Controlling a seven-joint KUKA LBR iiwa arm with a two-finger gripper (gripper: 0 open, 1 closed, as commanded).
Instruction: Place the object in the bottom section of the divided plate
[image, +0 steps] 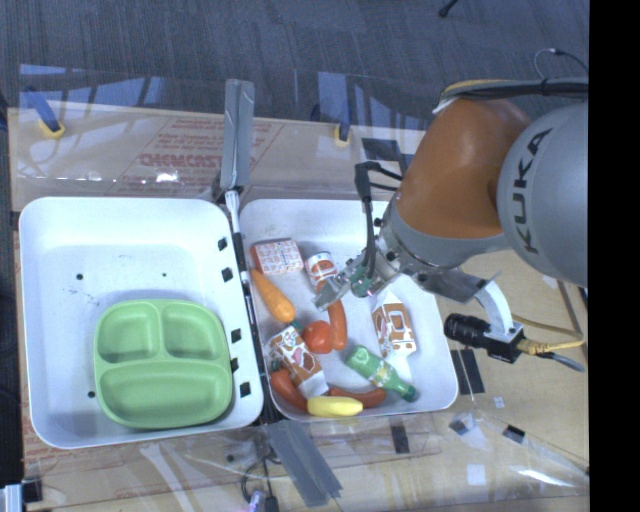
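Observation:
A green divided plate (160, 365) lies in the left bin (60, 240), with two small sections at the top and one wide section at the bottom. My gripper (352, 282) hangs over the middle of the right bin (420, 215), just above a red sausage (337, 320) and beside a small can (321, 268). The fingers appear spread, with nothing between them. Toy food lies below it: a carrot (273, 294), a tomato (318, 336), a green bottle (381, 372) and a yellow banana (334, 406).
A red snack box (277, 257) sits at the right bin's upper left, and cartons (394, 329) (293, 353) lie among the food. The grey and orange arm (470, 190) covers the right bin's upper right corner. A black divider (236, 290) separates the bins.

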